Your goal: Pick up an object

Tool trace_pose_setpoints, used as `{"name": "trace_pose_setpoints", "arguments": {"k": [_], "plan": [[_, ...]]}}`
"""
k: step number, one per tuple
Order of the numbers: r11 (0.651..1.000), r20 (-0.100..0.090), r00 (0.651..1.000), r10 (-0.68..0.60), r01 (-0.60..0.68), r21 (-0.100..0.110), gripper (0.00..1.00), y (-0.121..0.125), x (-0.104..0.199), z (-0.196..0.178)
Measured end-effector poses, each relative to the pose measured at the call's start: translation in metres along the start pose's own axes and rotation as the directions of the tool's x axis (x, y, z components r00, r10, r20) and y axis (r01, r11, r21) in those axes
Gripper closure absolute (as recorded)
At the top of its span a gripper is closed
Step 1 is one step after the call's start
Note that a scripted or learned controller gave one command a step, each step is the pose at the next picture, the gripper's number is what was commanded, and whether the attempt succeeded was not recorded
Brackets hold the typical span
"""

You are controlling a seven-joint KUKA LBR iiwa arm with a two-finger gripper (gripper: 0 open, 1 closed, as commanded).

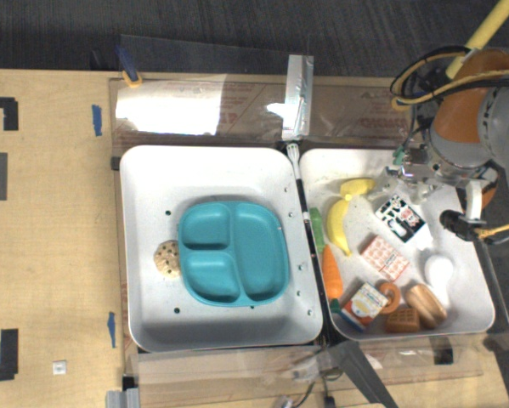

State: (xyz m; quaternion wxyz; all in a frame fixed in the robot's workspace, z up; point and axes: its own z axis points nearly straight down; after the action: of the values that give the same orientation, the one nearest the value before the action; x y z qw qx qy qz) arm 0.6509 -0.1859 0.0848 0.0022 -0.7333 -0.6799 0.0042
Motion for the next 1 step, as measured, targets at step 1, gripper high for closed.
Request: {"name": "trace_pose_setpoints", "arguments": {"k": [1], "plan": [[0.974, -0.005, 0.974, -0.226, 0.226, -0.010, 0.00, -0.0559, -0.0199, -0.0010]]}}
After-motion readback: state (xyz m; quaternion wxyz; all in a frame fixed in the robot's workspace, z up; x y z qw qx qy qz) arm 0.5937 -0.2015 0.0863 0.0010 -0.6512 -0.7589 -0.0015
